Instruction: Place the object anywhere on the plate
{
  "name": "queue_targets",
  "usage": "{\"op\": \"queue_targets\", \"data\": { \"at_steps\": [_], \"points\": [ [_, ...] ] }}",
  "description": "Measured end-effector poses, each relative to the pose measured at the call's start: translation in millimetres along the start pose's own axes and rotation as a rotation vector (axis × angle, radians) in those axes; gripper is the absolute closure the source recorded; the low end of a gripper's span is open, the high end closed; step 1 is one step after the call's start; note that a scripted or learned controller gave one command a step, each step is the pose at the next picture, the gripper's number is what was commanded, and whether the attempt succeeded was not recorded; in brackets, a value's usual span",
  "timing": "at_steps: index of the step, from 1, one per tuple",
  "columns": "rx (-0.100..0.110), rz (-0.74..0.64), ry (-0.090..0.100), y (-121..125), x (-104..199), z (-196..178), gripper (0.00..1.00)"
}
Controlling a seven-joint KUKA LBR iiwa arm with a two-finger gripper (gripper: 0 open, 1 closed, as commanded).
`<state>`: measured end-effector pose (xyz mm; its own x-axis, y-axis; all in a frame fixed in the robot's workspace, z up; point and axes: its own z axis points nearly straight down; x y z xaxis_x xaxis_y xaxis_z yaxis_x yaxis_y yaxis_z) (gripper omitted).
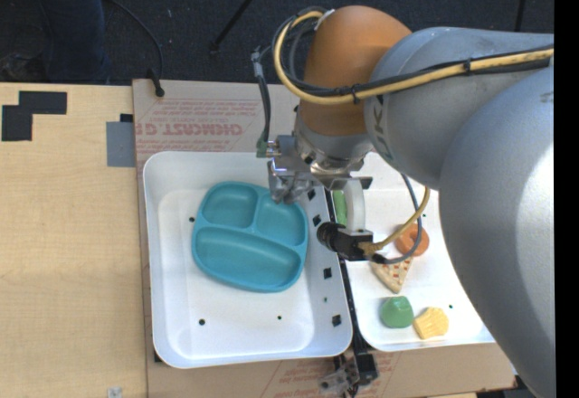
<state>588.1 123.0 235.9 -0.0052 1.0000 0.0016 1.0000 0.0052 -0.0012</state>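
Near edge: cardboard sheet (298,378) under the bins carries red print, cut off and too small to read here. Right bin (452,337) is partly hidden by the grey arm (488,161), which covers its right side and far end. In it, nearest first: yellow piece (431,323) and green piece (395,311) just beside each other, then a pizza-slice toy (393,274), then an orange piece (414,241) half hidden behind a yellow cable; all four sit well apart from the plate, none on it. A pale green object (339,203) stands up near the wall between the bins, mostly masked by gripper hardware, can't identify it. Left bin (167,324) holds the teal divided plate (251,236), three compartments, nothing in any of them. Gripper (288,184) sits at the plate's far right rim; its fingers are lost in clutter and shadow, so I cannot tell whether they are spread or closed, and nothing is visibly between them. Orange band (353,48) above the wrist blocks the far bin walls. Far cardboard shows mirrored red print, roughly "CHEMCRZT", uncertain. Tabletop (63,233) at left has black and grey patches.
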Motion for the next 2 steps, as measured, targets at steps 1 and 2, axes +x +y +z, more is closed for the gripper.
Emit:
{"op": "queue_targets", "data": {
  "at_steps": [1, 2],
  "points": [
    [0.001, 0.004, -0.002, 15.3, 16.6, 3.1, 1.00],
    [0.003, 0.003, -0.003, 14.5, 16.3, 3.0, 0.00]
  ]
}}
